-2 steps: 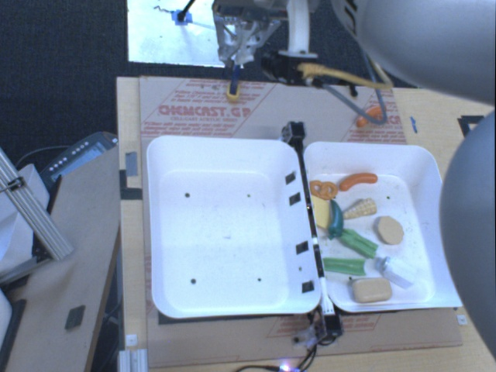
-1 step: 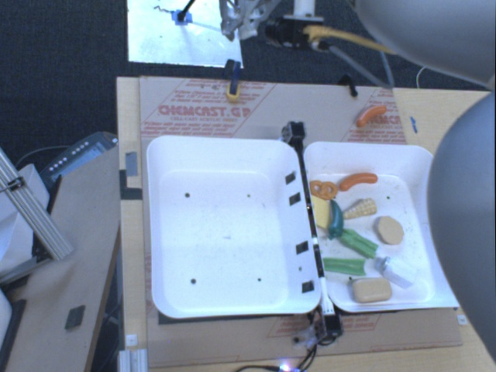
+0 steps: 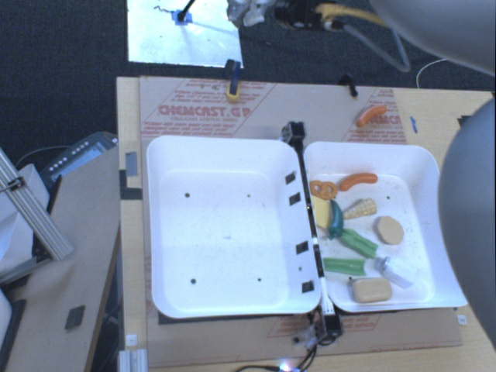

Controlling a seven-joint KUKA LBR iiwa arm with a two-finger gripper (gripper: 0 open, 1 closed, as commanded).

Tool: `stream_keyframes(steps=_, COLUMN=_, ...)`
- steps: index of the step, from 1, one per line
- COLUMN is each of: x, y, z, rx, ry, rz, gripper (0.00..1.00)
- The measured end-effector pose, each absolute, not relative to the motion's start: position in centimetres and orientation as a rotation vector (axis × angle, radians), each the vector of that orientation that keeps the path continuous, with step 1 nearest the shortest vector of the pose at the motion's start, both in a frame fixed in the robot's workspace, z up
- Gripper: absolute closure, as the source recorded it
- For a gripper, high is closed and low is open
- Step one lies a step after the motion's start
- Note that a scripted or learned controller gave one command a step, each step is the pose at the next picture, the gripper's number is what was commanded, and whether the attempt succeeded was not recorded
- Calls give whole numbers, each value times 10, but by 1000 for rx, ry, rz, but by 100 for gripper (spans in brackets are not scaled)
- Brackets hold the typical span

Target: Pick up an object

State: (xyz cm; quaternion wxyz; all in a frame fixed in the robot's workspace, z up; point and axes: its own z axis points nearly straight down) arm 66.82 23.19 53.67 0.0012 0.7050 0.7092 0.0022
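The objects to pick lie together in the right bin (image 3: 422,161). Along its back, an orange sausage-shaped piece (image 3: 358,180) lies beside an orange pretzel (image 3: 323,189). In front of these sit a yellow piece (image 3: 322,212) next to a pale corn cob (image 3: 359,208), and a teal piece (image 3: 335,218) that touches the yellow one. Further forward, a round tan cookie (image 3: 390,230) lies toward the bin's right side, a green pepper-like piece (image 3: 357,242) rests near the middle, and a second green piece (image 3: 344,266) lies in front of it. A small white and grey item (image 3: 393,272) and a tan bread slice (image 3: 370,289) sit closest to the front wall. A further orange piece (image 3: 371,115) lies on the bench behind the right bin, outside it. The left bin (image 3: 159,157) stands just beside the right one, their walls meeting along a black clipped divider (image 3: 304,215). The gripper (image 3: 248,2) hangs high at the top of the view, well apart from both bins, above a pale sheet on the dark floor. Whether it is apart or together cannot be told.
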Motion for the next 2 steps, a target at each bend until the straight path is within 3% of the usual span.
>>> stream_keyframes(steps=1, x=669, y=169, z=535, rx=2224, ry=2216, rz=1, gripper=100)
stream_keyframes(steps=2, x=655, y=107, z=328, rx=2232, ry=2223, rz=-23, gripper=100)
